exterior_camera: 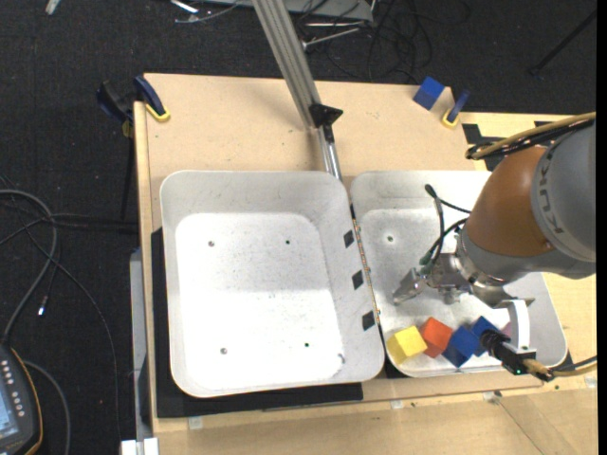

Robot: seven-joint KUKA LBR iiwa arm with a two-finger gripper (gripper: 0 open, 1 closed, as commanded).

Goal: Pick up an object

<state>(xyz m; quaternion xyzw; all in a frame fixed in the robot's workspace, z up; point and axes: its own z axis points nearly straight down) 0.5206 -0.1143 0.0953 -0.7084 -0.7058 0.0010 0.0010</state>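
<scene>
Gripper [410,289] low in right bin [398,211], nothing seen between fingers, opening unclear; yellow block [406,343], orange block [436,335], blue block [467,342] clustered near front wall, likely targets.

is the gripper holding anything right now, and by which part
Nothing is held. The gripper hangs above the right bin with nothing between its fingers; the yellow, orange and blue blocks lie below it.

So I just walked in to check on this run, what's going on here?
The arm is reaching into the right bin, with its gripper low over the bin floor. A yellow block, an orange block and a blue block sit clustered at the bin's near edge, none visibly grasped. The left bin isn't involved.
</scene>
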